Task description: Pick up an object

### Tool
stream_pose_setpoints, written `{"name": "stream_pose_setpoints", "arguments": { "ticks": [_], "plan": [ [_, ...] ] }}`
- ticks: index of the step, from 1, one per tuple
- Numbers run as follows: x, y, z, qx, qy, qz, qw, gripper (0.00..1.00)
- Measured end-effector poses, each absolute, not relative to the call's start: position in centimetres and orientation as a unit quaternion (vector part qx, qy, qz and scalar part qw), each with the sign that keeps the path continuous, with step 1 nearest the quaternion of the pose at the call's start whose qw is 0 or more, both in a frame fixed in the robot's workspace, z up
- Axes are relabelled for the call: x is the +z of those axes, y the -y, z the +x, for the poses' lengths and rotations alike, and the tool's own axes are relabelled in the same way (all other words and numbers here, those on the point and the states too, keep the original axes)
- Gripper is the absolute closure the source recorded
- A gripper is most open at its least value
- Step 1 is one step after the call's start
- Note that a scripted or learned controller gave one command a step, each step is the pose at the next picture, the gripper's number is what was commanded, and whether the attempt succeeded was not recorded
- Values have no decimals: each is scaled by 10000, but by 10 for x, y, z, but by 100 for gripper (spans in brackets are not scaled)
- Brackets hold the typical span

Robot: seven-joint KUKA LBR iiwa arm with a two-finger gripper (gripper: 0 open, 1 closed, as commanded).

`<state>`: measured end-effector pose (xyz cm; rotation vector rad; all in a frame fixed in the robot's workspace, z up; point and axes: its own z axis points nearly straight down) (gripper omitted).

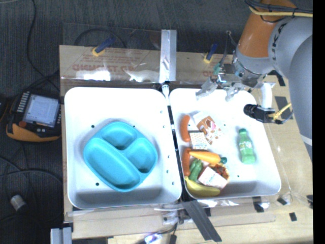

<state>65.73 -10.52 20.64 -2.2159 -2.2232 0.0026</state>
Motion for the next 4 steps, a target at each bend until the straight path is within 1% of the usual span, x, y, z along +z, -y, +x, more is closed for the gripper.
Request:
{"name": "stream_pose_setpoints", "arguments": {
  "ticks": [1,2,3,4],
  "plan": [
    [94,124,637,6,6736,-7391,0,0],
    [183,69,603,12,6287,-7776,8,0],
    [89,116,619,-26,6273,-7787,-41,0],
    [99,115,620,-37,6273,-7788,-32,100]
  ]
}}
